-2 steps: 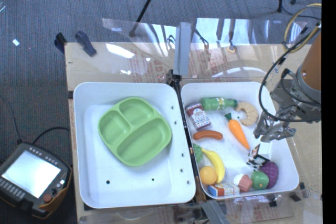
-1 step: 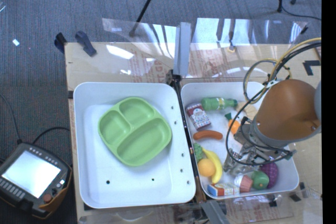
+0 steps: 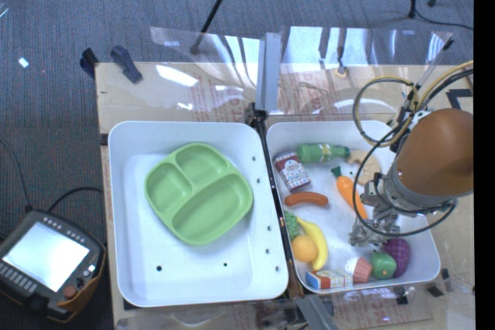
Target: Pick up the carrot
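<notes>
Carrot point(image 3: 347, 193) lies in the right bin point(image 3: 430, 265), upper middle, green top toward the bottle point(image 3: 323, 153), orange tip running down-right under the cable loop. Pincer point(image 3: 370, 232) hangs just below-right of the carrot's tip, over bare bin floor; whether it is spread or pressed together cannot be told, since the mechanism is tangled visually with cables. Nothing is seen pinched in it.

Risks, as judged:
- Carrot is slim and tilted; a descent not aligned across its narrow axis would likely roll it or push it off.
- Sausage point(image 3: 306, 199) lies just left of the carrot, so a wrong grab or a nudge is plausible if the approach drifts left.
- Cables hang low around the wrist and could snag or drag toys.
- Grape cluster point(image 3: 396, 252) and the strawberry-like toy point(image 3: 360, 269) sit close under the wrist; a sweep could scatter them.

Room: bare floor is left between carrot and right wall, and around the pincer. Left side is crowded by banana point(image 3: 315, 238), orange fruit point(image 3: 304, 248) and can point(image 3: 292, 171). Left bin point(image 3: 128, 243) carries only a green divided plate point(image 3: 199, 192), well apart.
</notes>
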`<state>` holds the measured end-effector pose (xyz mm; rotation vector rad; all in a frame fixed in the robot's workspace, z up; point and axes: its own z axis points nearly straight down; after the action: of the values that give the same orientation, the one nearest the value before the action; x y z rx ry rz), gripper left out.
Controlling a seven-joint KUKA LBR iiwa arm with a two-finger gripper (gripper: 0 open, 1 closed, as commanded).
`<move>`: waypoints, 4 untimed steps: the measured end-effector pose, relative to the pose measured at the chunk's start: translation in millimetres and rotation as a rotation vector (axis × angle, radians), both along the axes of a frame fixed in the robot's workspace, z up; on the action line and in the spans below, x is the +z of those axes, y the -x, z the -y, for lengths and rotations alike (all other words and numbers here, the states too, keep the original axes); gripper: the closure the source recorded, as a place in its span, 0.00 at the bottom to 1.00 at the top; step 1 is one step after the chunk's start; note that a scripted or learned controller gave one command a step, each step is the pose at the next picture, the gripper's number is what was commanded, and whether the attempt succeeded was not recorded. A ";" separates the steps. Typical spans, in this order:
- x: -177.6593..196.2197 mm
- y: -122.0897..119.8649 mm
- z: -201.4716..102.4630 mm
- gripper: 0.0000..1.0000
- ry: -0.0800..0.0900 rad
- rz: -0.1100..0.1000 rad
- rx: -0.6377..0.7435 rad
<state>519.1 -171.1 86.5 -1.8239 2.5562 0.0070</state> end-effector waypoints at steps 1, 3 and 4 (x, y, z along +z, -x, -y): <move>9.1 -0.5 -3.2 1.00 -0.005 -0.001 -0.002; 6.4 34.3 -27.9 1.00 0.005 0.032 0.187; -0.3 20.9 -65.7 1.00 -0.002 0.001 0.507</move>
<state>498.3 -105.4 86.2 -2.4058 2.0166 0.0092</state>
